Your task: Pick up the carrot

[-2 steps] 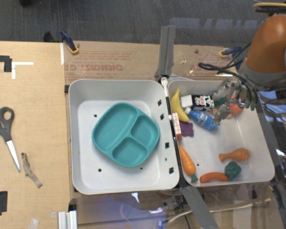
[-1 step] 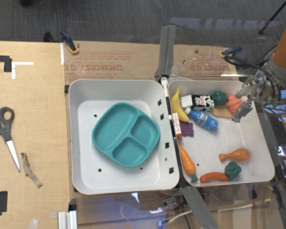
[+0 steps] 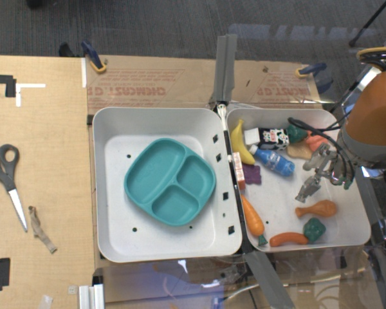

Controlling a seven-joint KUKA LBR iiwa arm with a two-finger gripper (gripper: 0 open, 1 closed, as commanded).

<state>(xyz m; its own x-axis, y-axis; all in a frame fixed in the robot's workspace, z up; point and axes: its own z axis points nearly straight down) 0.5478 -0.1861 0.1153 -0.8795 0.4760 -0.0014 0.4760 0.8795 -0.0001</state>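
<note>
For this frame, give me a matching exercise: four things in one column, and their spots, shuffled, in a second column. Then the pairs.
Things:
1. teal plate
2. carrot
3. banana
4. scissors

Places:
A. on the bench, left of both bins
B. in the left bin
C. right bin, along its left wall, toward the near end
D. right bin, along its left wall, toward the far end

Pairs: 1-B, 2-C, 3-D, 4-A

The pincer hangs over the right bin, well right of the carrot, with nothing between its fingers.
</note>
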